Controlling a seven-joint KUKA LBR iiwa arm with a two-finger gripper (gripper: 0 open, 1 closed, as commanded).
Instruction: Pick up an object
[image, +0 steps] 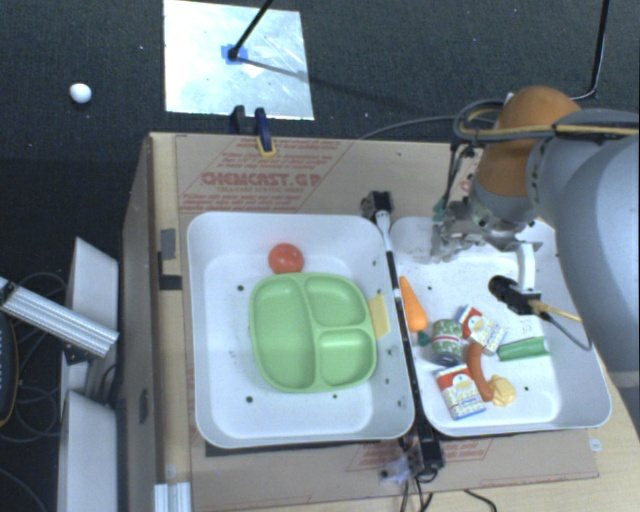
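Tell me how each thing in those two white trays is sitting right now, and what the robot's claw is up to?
Gripper: low over the right bin's far corner, nothing seen in it.
Green plate: flat in the left bin, bare.
Tomato: beside the plate's far edge.
Carrot: lying by the divider.
Sausage: lying among the small cartons.

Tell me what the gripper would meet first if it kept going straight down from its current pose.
Probably bare floor at the far end of the right bin. The gripper points down there, and the carrot lies nearer the camera, though depth is uncertain.
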